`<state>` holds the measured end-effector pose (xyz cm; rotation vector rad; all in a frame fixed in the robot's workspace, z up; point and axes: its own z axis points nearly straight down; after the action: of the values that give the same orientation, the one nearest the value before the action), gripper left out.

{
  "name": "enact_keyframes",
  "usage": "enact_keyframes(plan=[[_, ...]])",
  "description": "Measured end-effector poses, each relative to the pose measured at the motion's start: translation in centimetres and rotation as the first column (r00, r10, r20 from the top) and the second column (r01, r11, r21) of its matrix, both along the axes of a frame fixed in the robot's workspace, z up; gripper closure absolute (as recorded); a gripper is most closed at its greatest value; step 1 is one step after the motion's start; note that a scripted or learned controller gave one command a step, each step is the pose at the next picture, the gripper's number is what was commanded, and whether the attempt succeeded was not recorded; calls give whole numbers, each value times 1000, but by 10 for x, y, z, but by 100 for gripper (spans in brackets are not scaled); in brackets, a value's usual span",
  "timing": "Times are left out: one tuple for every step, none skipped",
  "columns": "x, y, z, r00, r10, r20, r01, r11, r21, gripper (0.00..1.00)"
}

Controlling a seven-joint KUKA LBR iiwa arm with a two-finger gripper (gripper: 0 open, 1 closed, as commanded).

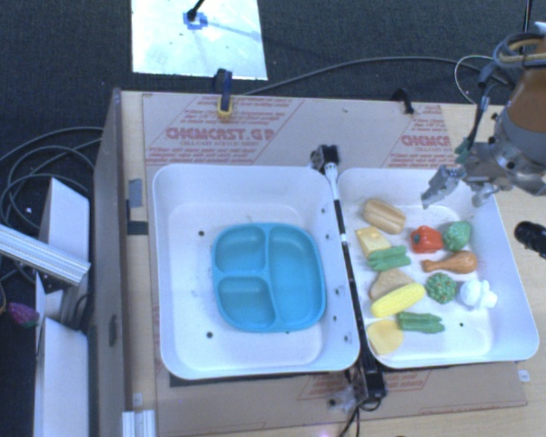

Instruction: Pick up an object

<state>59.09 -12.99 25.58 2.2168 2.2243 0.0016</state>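
Hovering over right bin, nothing gripped

Tool point(461, 187) sits above the far right part of the right bin point(519, 335), arm point(534, 107) coming in from the right edge. Two fingers visible, spread apart, one point(439, 186) toward the bin's middle, the other toward the right wall. Nothing between them. Tool is above the toy food, not touching any piece as far as I can tell.

Right bin contents, all toy food, clustered mid-bin:
- hot dog bun point(383, 215), farthest back, just left of the tool
- cheese wedge point(373, 240) in front of it
- red pepper point(426, 238) and green broccoli point(456, 236) side by side, nearest the tool
- green bean pod point(388, 259) left of a chicken drumstick point(450, 263)
- potato point(391, 282), corn cob point(399, 299), second green piece point(441, 288), small white item point(474, 293)
- another green pod point(419, 322) and a yellow slice point(385, 337) at the near end

Left bin point(177, 244) holds a blue divided plate point(268, 276), flat, roughly centred, three compartments.

Both bins sit side by side on a brown board point(255, 130) on the desk point(537, 271). Cables point(36, 153) run off to the left.
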Motion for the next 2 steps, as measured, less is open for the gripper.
enact_keyframes(plan=[[2, -6, -160, 1000, -2, 1, 2, 1000, 0, 0], [50, -23, -171, 1000, 1, 1, -1, 1000, -1, 0]])
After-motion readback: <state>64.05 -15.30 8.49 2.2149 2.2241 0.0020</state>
